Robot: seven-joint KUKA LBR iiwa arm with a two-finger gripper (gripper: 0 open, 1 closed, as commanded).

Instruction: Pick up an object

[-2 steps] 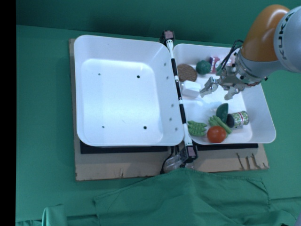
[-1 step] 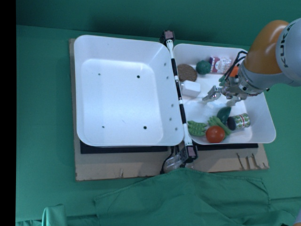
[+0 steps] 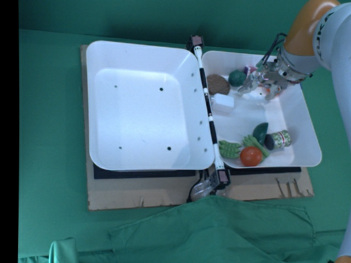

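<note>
My gripper (image 3: 260,85) hangs low over the far part of the right bin (image 3: 303,126), close above the bin floor. Just under and beside it lies a small white and red object (image 3: 268,92), partly hidden by the gripper. A dark green ball (image 3: 237,78) and a brown round object (image 3: 218,84) lie to its left. A white block (image 3: 223,101) sits nearer the divider.
At the near end of the right bin lie a red tomato (image 3: 251,156), a green pea pod (image 3: 229,149), a dark green leaf-shaped piece (image 3: 260,130) and a small can (image 3: 280,139). The left bin (image 3: 109,56) stands beside it. Green cloth (image 3: 219,229) covers the front.
</note>
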